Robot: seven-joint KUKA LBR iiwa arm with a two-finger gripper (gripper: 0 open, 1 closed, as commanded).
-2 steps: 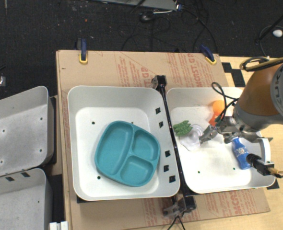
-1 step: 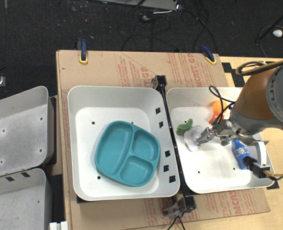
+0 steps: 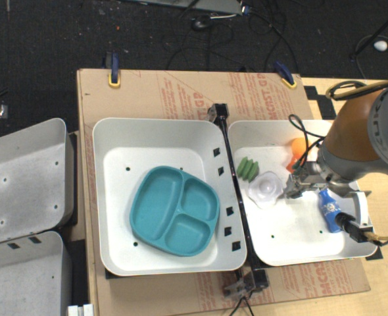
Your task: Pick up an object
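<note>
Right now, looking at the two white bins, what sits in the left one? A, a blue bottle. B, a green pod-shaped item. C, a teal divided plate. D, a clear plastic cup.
C: the teal divided plate lies flat in the left bin, while the green item, clear cup and blue bottle all lie in the right bin near the gripper.

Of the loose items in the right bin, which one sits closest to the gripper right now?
The clear plastic cup, just left of the gripper. The green piece lies farther up-left, the blue item lower right.
</note>
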